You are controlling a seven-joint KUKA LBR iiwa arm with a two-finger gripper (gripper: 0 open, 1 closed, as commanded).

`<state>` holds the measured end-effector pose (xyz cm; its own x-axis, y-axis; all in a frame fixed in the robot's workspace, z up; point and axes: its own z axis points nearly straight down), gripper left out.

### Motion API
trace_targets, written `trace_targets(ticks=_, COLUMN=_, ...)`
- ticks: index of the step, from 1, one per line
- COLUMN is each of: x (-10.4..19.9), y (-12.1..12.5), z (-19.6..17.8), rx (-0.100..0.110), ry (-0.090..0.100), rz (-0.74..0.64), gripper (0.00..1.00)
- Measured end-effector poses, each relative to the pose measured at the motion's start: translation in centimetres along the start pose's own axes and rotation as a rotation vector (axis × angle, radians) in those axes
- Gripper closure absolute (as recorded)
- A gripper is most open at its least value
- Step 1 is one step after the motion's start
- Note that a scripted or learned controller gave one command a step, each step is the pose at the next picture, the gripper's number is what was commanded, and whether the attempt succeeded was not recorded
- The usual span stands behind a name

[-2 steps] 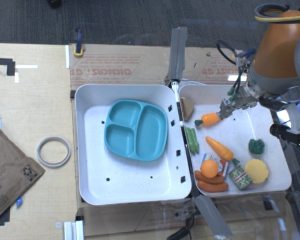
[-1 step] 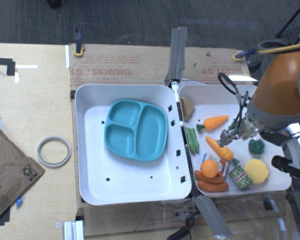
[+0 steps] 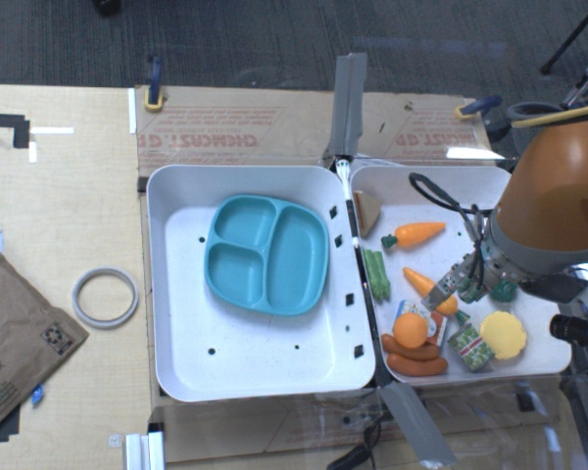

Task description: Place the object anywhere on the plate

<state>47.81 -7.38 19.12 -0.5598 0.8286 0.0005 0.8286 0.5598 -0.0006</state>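
We look down on the worktop (image 3: 59,184) with two white bins side by side. The left bin (image 3: 176,360) carries a blue divided plate (image 3: 268,255), lying flat near its middle. The right bin (image 3: 539,360) is crowded with toy food: a carrot (image 3: 416,233) near the top, a green bean pod (image 3: 376,274) along the left wall, a second carrot (image 3: 429,288), an orange (image 3: 410,330), a sausage (image 3: 414,364) at the front, and a yellow round piece (image 3: 505,335). The arm (image 3: 554,199) reaches in from the right, and its pincer (image 3: 451,289) hangs low just over the second carrot. A tape ring (image 3: 105,296) lies on the worktop left of the bins
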Motion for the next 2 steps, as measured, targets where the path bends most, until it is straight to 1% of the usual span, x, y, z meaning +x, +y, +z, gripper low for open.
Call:
trace_targets(ticks=1, x=4.9, y=8.6, z=0.0, rx=0.0, ry=-0.001, rz=-0.209, gripper=1.0)
trace_targets(ticks=2, x=6.6, y=4.4, z=0.0, rx=0.0, ry=0.0, rz=-0.686, gripper=1.0)
